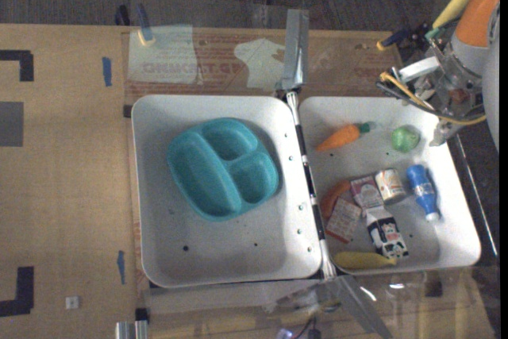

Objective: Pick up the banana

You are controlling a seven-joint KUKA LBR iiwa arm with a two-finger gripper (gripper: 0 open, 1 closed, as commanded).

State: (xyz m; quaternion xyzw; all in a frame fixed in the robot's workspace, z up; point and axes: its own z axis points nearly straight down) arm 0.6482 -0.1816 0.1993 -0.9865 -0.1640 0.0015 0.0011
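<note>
The banana (362, 259) is a yellow fruit lying flat along the front edge of the right bin (464, 234), just left of a small black-and-white carton (386, 235). My gripper (441, 131) hangs over the bin's back right corner, below the arm's orange band (481, 14). It is well away from the banana, close to a small green fruit (405, 139). Nothing shows in its grasp.
The right bin also holds a carrot (343, 136), a blue bottle (423, 190), a small can (390, 185) and some snack packets (346, 217). A teal divided plate (223, 167) sits in the left bin (159, 250). Loose cables (409, 83) trail beside the wrist.
</note>
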